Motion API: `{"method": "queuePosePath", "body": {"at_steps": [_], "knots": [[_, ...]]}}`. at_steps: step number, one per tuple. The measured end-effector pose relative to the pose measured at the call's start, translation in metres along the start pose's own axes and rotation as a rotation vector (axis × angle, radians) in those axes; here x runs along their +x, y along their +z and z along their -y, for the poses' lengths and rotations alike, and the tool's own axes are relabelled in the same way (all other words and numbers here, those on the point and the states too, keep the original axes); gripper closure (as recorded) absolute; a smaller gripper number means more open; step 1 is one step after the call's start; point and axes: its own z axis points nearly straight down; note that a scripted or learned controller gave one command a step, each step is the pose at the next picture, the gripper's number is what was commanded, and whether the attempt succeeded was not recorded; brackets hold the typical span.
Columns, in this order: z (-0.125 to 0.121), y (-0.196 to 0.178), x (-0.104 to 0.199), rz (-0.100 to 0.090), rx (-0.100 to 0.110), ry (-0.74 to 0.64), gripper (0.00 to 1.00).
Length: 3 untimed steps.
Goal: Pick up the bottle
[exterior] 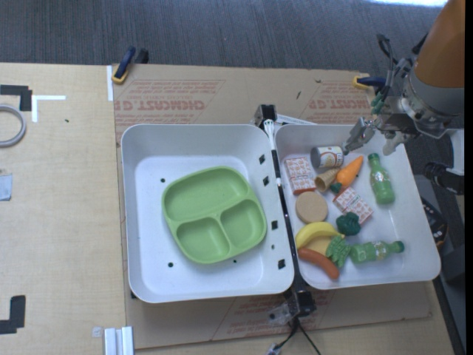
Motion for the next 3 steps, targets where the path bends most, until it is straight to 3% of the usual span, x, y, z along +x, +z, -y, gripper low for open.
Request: {"method": "queuePosePath", "body": {"at_steps": [1, 2, 3], "knots": [[-0.001, -0.009, 0.000, 0.001, 0.000, -0.001, 1.00], [0.063, -0.026, -0.016, 0.000, 0.000, -0.055, 1.00], [0.109, -0.015, -0.010, 0.000, -0.001, -0.239, 1.00]]}}
